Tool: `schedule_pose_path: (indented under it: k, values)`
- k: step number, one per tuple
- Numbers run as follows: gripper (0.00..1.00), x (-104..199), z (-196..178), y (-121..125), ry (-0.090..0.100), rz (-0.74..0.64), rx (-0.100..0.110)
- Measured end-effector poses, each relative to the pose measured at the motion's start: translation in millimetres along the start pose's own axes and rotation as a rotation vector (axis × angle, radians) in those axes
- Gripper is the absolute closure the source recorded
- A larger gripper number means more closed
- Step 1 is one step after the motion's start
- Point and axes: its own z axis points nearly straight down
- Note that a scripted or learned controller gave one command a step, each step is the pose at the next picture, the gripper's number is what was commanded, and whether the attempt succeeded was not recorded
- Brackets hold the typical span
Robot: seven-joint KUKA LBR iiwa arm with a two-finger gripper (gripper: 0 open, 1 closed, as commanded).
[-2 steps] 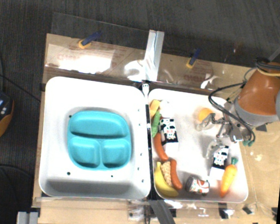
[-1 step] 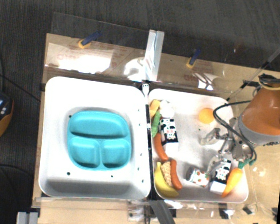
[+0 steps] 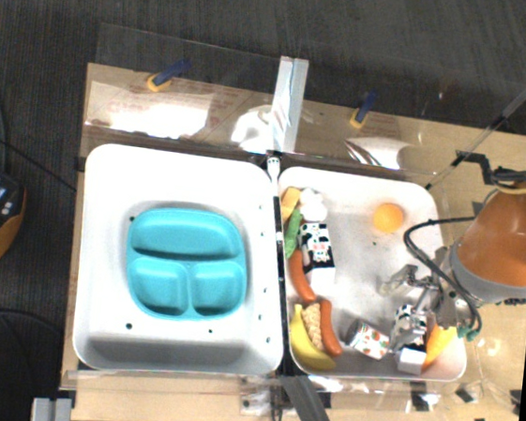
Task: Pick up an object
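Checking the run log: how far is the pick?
Done: arm reached into the right bin; hand sits low at the near right corner beside the small carton. In hand: nothing visibly gripped. Left: grasp and lift. Orange ball, banana untouched.

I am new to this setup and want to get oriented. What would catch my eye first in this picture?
First comes the turquoise divided tray, lying alone in the left white bin. Next is the arm's orange band at the right, with the claw lowered into the right bin near its front right corner. That bin is crowded: a small orange ball near the back, and a banana among toys along the left wall.
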Motion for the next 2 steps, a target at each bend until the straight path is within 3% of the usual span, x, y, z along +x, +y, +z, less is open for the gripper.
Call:
schedule_pose_path:
  k: [1,2]
  values:
    - [0.0,15.7,-0.6,-5.4,-0.003,-0.026,0.001]
    - [0.0,25.6,-0.5,91.2,0.0,-0.147,-0.002]
